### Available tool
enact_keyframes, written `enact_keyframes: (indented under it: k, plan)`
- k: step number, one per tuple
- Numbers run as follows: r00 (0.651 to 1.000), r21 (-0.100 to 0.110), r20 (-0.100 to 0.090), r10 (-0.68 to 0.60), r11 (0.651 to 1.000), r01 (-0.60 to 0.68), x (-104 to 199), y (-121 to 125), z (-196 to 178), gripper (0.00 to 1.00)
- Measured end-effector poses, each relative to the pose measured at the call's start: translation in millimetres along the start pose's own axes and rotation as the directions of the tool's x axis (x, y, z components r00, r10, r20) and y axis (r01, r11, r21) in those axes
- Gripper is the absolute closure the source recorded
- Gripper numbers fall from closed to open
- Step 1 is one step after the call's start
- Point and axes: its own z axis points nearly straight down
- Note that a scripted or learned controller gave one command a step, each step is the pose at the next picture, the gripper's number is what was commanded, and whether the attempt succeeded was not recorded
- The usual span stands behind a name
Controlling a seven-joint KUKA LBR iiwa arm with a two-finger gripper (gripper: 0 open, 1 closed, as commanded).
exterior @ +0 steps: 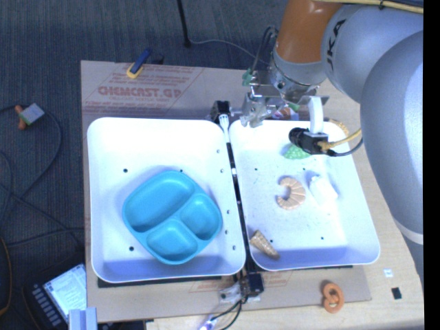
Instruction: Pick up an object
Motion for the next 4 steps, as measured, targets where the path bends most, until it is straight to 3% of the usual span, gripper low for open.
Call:
enact_keyframes:
  k: [1, 2, 3, 4]
  plan:
    - [1.0, 0.002, -0.001, -0.001, 1.0, 0.001, 47.3, -81.3, -25.5, 1.0]
    - [1.0, 0.003, 0.0, 0.0, 1.0, 0.0, 94.6, -125.3, -13.7, 1.0]
    - [1.0, 0.004, 0.001, 0.001, 1.0, -0.001, 107.2, -175.8, 12.5, 1.0]
    - [1.0, 0.002, 0.001, 0.002, 1.0, -0.002, 89.7, -81.4, 34.1, 1.0]
